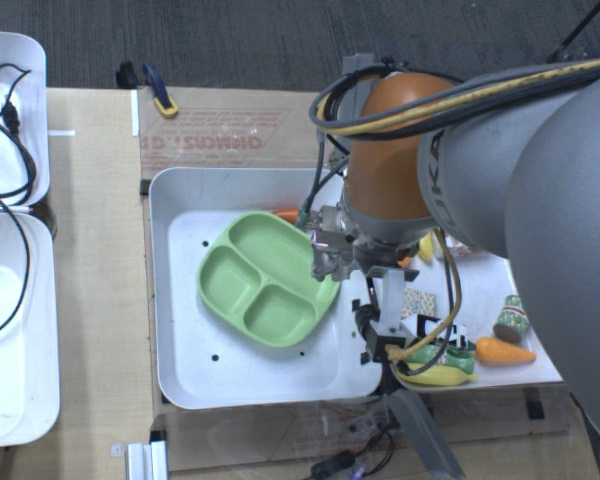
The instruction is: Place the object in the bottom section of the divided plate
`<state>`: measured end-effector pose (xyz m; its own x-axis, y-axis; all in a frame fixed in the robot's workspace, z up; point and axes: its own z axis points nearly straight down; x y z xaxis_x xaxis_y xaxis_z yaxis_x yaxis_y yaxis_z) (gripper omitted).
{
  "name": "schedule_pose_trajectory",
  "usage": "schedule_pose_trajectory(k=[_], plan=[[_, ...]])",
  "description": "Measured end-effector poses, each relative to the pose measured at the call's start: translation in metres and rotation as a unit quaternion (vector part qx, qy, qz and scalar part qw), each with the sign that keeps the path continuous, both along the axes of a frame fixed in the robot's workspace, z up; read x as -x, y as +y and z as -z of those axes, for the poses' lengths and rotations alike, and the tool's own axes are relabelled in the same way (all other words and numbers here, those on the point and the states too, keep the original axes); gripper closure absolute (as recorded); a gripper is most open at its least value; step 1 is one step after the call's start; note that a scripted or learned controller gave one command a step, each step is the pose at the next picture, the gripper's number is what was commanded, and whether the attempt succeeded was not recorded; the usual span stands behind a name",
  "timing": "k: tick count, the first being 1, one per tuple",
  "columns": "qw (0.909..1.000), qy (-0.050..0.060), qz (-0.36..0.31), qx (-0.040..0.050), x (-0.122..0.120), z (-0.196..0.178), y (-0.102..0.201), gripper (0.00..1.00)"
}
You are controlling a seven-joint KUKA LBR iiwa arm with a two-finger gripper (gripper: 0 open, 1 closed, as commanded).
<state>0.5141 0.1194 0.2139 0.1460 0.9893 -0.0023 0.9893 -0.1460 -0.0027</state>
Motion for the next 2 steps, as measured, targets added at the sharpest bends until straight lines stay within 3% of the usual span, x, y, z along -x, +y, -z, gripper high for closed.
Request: schedule_pose_trajectory(k=[1,2], plan=[[1.0000,0.001,0.004,0.0001,0.034,0.024,-0.077,1.00],[1.0000,0.000,0.000,0.0006,-0.008,-0.109,-0.104,1.00]])
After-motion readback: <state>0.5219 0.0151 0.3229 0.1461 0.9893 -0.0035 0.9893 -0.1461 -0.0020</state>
